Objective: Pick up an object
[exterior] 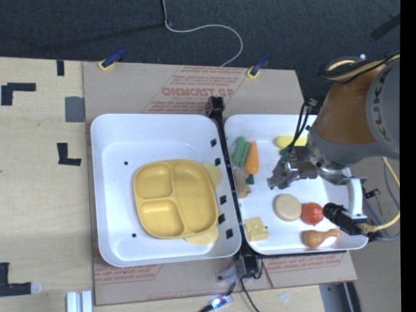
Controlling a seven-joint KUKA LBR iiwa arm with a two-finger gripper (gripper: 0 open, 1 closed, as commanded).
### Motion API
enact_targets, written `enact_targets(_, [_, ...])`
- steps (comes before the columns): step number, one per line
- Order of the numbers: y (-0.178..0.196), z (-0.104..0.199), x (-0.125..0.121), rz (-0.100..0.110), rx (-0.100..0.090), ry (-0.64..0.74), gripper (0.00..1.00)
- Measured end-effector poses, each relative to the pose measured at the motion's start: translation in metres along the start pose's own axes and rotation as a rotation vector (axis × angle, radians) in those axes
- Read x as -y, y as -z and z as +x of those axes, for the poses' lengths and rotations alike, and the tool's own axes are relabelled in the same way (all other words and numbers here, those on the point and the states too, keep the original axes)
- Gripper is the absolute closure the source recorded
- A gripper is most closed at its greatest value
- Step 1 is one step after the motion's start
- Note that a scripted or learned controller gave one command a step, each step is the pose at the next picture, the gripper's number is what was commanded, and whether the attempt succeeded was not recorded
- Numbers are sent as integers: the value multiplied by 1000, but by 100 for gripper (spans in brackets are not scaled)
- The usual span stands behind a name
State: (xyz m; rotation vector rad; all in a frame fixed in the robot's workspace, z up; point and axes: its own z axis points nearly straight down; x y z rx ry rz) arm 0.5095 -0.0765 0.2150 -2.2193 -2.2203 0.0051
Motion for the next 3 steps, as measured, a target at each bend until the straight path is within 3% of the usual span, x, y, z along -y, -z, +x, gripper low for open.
enact_targets(1, [19, 1, -7, -4, -1, 1, 100])
enact_targets(3, [-2, -6, -2, 1, 0, -1, 100])
